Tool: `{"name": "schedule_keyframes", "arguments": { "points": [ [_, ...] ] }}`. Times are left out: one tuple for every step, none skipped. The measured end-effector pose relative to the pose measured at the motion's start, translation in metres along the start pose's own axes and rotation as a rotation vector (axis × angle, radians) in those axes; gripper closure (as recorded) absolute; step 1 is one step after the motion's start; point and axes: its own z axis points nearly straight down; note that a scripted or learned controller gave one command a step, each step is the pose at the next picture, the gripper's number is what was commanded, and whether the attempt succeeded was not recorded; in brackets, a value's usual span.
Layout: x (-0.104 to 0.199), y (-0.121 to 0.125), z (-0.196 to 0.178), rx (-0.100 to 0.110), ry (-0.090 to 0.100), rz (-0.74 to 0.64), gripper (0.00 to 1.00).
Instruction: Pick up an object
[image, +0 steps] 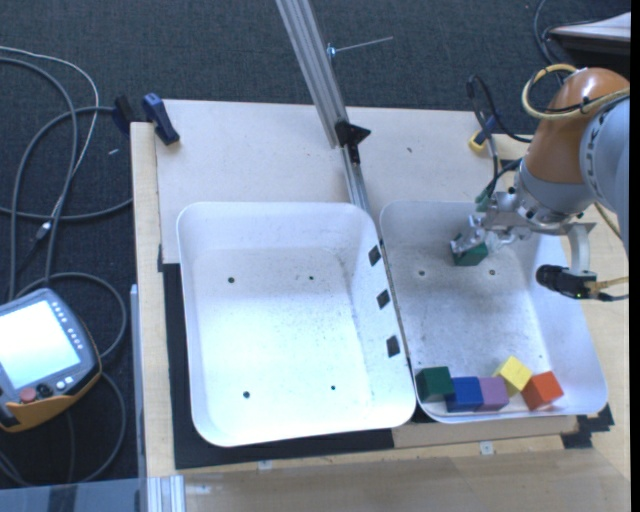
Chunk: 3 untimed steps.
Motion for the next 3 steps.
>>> {"name": "schedule_keyframes", "arguments": {
  "points": [
    [0.033, 0.0, 0.015, -0.001, -0.002, 0.0, 1.0],
    [0.111, -0.012, -0.089, -0.009, 0.003, -0.005, 1.0],
    [0.201, -0.022, -0.083, 0.003, 0.005, -0.006, 1.0]
  ]
}}
